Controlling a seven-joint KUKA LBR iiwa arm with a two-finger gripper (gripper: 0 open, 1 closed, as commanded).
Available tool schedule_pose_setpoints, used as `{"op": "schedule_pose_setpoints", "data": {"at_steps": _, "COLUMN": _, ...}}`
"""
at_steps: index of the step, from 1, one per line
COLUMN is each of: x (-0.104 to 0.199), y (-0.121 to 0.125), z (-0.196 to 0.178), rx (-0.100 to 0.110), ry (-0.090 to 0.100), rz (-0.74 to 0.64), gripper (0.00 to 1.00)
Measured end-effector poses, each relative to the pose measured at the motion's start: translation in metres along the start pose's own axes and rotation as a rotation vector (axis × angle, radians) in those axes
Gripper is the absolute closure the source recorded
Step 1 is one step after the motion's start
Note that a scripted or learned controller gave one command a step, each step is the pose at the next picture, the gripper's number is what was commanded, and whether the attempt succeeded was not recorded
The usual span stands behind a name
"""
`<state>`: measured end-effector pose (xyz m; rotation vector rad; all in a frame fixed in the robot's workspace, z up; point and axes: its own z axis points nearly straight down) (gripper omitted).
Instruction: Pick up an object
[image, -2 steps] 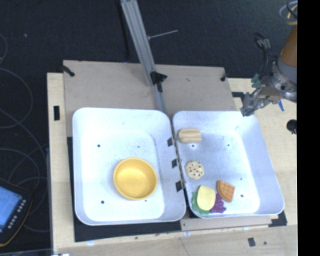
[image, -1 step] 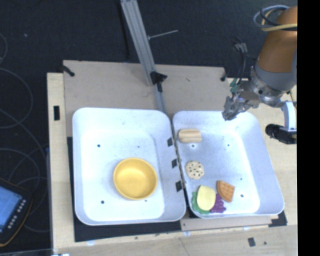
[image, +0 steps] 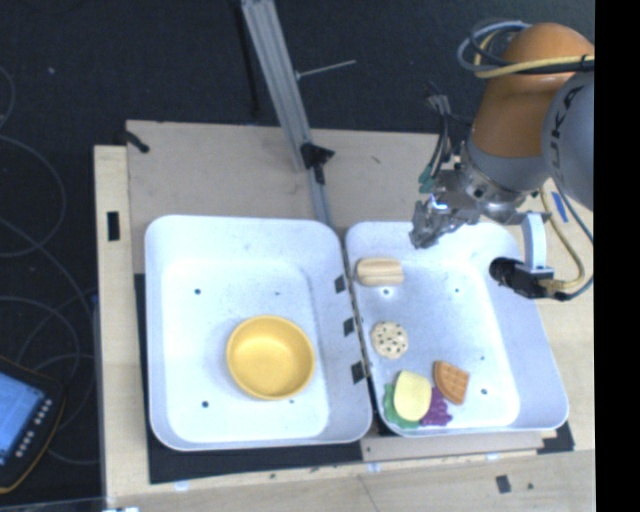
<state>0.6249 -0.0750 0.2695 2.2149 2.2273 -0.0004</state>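
Toys crowd the right white bin (image: 530, 400)'s near half, yellow-green-purple plastic piece (image: 412, 398) at 6 o'clock, speckled round cookie (image: 389, 339) and tan wooden cylinder (image: 379, 271) beyond, likely targets below the claw (image: 428, 232) at 12 o'clock, grip unreadable.

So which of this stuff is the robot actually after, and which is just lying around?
Part of the job:
gripper
bread roll
cookie
waffle piece
yellow-green toy
yellow bowl
the two bins

Just lying about:
metal pole
handheld screen
floor cables
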Motion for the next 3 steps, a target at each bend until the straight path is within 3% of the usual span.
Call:
{"op": "schedule_pose_setpoints", "data": {"at_steps": 1, "x": 0.055, "y": -0.003, "z": -0.006, "rx": -0.001, "ry": 0.002, "rz": -0.002, "gripper": 1.00}}
{"op": "schedule_pose_setpoints", "data": {"at_steps": 3, "x": 0.151, "y": -0.025, "z": 0.018, "rx": 0.001, "ry": 0.001, "rz": -0.001, "gripper": 1.00}}
